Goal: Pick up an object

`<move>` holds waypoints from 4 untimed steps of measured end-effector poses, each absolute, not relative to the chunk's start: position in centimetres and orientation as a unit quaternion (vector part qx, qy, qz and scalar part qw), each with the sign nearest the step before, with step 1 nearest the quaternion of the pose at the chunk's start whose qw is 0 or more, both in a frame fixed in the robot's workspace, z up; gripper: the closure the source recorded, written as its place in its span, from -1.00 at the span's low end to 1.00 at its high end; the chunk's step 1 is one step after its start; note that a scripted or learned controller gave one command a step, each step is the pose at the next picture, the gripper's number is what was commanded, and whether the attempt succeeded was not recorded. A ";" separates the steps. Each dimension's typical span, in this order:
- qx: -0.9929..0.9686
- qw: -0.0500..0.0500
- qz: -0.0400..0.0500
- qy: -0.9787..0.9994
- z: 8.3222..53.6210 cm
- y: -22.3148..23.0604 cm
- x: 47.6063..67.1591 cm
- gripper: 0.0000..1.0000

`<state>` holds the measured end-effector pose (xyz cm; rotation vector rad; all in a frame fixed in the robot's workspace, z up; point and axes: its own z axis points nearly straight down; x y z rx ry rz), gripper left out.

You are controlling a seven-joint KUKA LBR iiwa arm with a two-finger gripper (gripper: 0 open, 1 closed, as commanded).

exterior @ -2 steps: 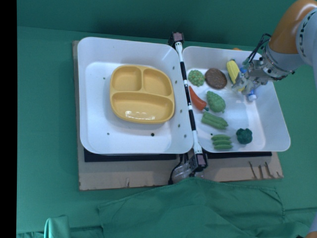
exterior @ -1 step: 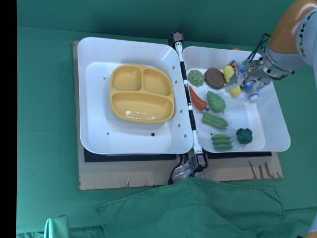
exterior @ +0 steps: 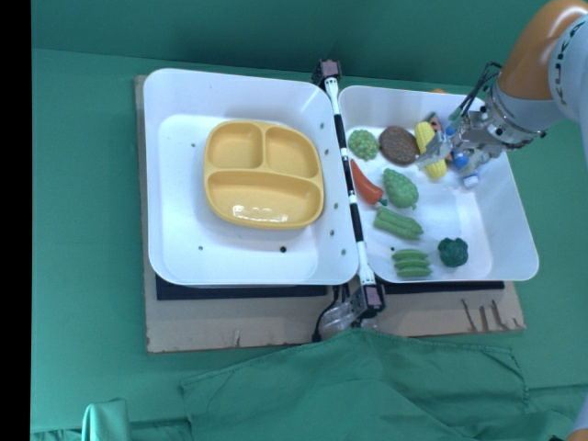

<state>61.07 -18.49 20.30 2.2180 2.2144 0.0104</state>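
In the camera view the two-finger gripper (exterior: 450, 157) hangs over the far part of the right-hand shallow white bin (exterior: 514, 237), low among the toy foods; its tip sits just beside the yellow plastic corn cob (exterior: 426, 144), which lies near the bin's far wall with the flat brown round patty (exterior: 399, 145) to its left; whether the fingers are spread or clenched I cannot tell, and nothing is visibly caught between them; the corn looks the likeliest target. Nearer lie a bumpy green plastic vegetable (exterior: 401, 188), a red chilli (exterior: 366, 185), pea pods (exterior: 398, 223) and a dark green broccoli floret (exterior: 452, 251); the left bin (exterior: 184, 246) bears a yellow divided tray (exterior: 265, 174). To do the pick well, I judge the fingers should straddle the corn across its narrow width, clear of the patty, closing before any lift.
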 end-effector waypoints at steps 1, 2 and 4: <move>0.707 -0.007 0.003 0.708 18.4 -18.0 67.6 -1.00; 0.707 -0.001 -0.005 0.707 18.3 -17.2 70.0 -1.00; 0.709 0.003 0.001 0.705 24.5 -18.9 65.8 1.00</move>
